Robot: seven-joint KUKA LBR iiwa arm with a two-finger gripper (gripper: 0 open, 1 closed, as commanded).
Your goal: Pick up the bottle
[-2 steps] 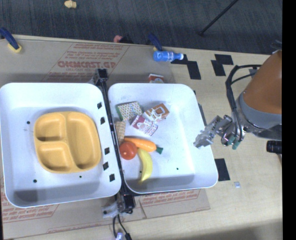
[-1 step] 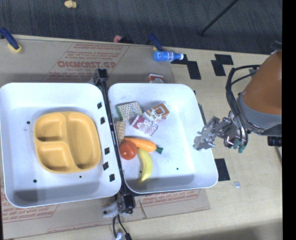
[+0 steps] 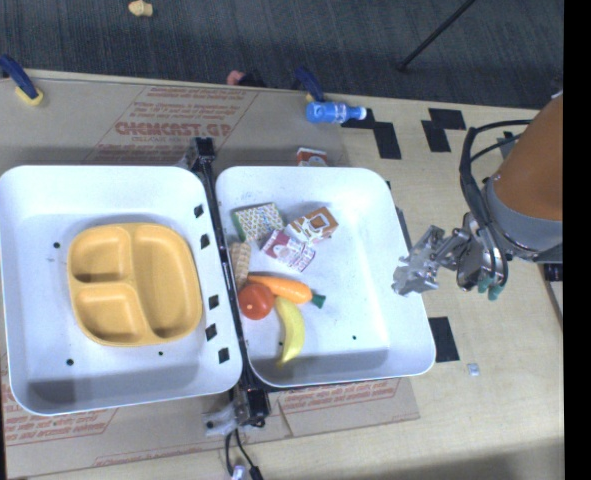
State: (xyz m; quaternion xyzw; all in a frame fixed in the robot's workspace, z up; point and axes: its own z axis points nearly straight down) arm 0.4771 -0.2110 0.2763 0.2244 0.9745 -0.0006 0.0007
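The left bin (image 3: 35, 298), largest of all, lies well to the left of the pincer (image 3: 413, 271), beyond the other bin, and holds a yellow divided plate (image 3: 135, 283). The right bin (image 3: 375, 218) sits just left of the pincer, its right rim close beside the metal fingers. The arm (image 3: 525, 193) enters from the right, grey with its orange band at the frame's edge, and the pincer hangs at its left end over the bench just outside that rim. Whether the pincer is open or closed I cannot tell; nothing is seen between its tips.

Inside the right bin, left of the pincer, lie a banana (image 3: 291, 330), a carrot (image 3: 283, 288) and a tomato (image 3: 256, 302), these three touching in a cluster. Up and left of the pincer rest small printed cartons (image 3: 297, 238) and a patterned box (image 3: 256, 218).

The bottle (image 3: 327, 113), blue, lies on its side on the bench, outside both bins, well apart from the pincer, far up and to its left.
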